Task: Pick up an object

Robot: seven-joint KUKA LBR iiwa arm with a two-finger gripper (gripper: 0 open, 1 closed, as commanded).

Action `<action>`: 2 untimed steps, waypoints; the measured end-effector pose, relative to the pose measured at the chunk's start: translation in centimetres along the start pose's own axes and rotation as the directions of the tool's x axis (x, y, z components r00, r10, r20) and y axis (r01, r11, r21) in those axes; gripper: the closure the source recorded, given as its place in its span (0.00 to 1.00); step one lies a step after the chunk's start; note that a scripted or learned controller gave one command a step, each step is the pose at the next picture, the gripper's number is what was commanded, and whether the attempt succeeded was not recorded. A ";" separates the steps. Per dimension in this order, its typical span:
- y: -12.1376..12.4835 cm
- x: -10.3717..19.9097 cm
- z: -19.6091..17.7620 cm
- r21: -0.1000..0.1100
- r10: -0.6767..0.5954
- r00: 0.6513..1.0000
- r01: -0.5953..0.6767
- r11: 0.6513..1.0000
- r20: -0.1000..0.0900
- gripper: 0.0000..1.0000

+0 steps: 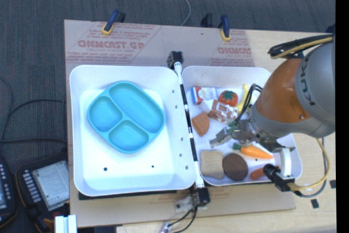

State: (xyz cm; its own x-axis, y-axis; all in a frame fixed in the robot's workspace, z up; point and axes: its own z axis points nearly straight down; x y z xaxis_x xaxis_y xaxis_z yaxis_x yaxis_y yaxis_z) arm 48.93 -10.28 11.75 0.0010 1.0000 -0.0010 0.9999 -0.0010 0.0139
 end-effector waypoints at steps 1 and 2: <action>0.1 0.0 -0.9 0.000 -0.001 1.000 0.001 1.000 -0.001 1.00; 0.1 0.1 -0.9 0.000 -0.001 1.000 0.001 1.000 -0.001 0.00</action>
State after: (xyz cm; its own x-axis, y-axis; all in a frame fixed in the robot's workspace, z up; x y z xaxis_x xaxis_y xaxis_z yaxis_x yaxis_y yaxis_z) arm 48.97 -10.23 12.69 0.0003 1.0000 -0.0002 0.9999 -0.0003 0.0137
